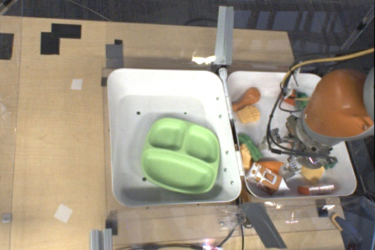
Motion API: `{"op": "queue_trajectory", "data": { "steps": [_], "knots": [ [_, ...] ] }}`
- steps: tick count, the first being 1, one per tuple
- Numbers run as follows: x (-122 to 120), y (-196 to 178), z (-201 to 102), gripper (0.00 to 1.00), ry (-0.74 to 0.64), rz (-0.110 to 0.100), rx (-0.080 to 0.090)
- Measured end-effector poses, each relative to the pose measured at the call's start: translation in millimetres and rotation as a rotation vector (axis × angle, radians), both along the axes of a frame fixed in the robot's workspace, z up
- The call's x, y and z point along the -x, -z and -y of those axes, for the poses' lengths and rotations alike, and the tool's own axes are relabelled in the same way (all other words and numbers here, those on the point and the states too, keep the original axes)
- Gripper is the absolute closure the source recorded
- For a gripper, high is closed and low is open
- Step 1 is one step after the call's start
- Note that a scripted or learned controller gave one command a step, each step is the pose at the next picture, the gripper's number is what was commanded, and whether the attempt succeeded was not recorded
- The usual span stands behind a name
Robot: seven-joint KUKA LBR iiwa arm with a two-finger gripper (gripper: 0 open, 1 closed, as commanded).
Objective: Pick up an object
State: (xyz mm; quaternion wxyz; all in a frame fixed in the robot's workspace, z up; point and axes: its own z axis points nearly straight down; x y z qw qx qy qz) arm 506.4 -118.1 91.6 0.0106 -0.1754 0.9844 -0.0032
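Low in the right bin [349, 180], the hand [303, 156] sits among small toys [266, 173]; whether it is apart or together I cannot tell. A green tray [181, 155] lies in the left bin [126, 126].

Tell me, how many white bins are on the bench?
2. The left bin holds a green divided plate. The right bin sits beside it, holding small toy foods, with the arm reaching over it.
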Motion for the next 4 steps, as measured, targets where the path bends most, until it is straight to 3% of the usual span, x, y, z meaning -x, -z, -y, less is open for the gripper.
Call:
{"op": "queue_trajectory", "data": {
  "steps": [1,2,3,4],
  "knots": [
    [-5.7,-14.1,-1.1,1.00,-0.005,0.019,0.002],
    [-10.9,-115.5,-55.1,1.00,0.116,-0.004,-0.005],
    [-46.5,-177.9,2.7,1.00,-0.355,-0.010,0.005],
    [-66.4,-7.3,8.0,1.00,-0.438,-0.022,-0.002]
  ]
}}
